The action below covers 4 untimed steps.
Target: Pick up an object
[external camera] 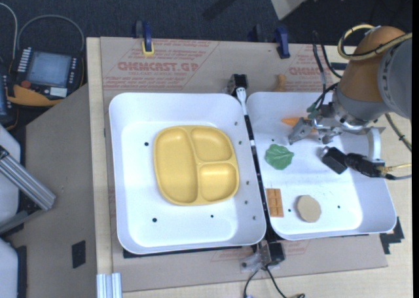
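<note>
Small orange piece (pixel 289 121) in the right bin (pixel 350 188), toward its far wall, flat on the white floor — just left of the gripper (pixel 313 133) and not between its fingers. Claw low over the same bin, spread apart. Nearer the camera and a little left, a crumpled green leafy piece (pixel 279 156), close to the claw's left tip but apart from it. Farther on toward the near wall, a tan round disc (pixel 309 209), well clear of the gripper. Just beside the disc, at the bin's left edge by the seam between the two bins, a brown rectangular piece (pixel 274 202). Above the claw, the arm (pixel 366 74) with its orange band, reaching in from the right. In the left bin (pixel 131 152), a yellow divided plate (pixel 177 166) with three compartments — roughly centred, turned a little against the bin's sides. Under both bins, a brown board (pixel 98 133) with red lettering.
</note>
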Each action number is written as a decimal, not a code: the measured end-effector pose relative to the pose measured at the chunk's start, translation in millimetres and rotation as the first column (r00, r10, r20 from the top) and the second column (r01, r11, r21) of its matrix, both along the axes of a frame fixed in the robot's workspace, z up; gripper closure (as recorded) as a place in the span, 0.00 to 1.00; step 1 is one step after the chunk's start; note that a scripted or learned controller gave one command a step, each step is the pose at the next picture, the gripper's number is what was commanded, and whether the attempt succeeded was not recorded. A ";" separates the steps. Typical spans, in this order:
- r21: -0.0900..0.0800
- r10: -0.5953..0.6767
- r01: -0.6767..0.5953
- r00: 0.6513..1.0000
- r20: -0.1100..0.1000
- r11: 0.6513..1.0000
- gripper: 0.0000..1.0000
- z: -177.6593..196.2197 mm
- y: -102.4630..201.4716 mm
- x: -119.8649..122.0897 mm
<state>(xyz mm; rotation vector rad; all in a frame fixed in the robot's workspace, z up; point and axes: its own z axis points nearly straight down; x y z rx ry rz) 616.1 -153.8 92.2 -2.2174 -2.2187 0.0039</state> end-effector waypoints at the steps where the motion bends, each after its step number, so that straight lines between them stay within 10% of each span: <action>1: -0.001 -0.001 0.001 1.000 0.002 1.000 0.00 -8.0 0.3 -0.2; 2: -0.002 -0.001 0.001 1.000 0.005 1.000 1.00 3.3 0.2 0.7; 4: -0.004 0.000 0.000 1.000 0.010 1.000 1.00 113.7 -3.1 4.8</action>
